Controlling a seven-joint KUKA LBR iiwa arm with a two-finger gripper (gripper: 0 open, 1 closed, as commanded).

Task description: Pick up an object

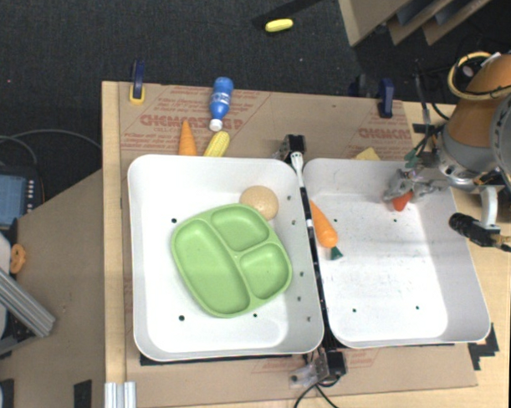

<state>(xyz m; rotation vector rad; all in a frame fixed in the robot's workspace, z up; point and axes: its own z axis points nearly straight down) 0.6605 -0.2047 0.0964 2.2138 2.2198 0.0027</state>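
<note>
Right bin (419, 322) lies mostly bare, carrot (323, 226) against its left rim, gripper (404, 194) fingers' state unclear.

The light is bright and even from above. Both white bins (145, 237) shine, and the one left of the claw (404, 192) looks whitest. A soft grey shadow lies under the claw. Far left of the claw, the floor is dark. The picture is a little fuzzy and grainy.
</note>
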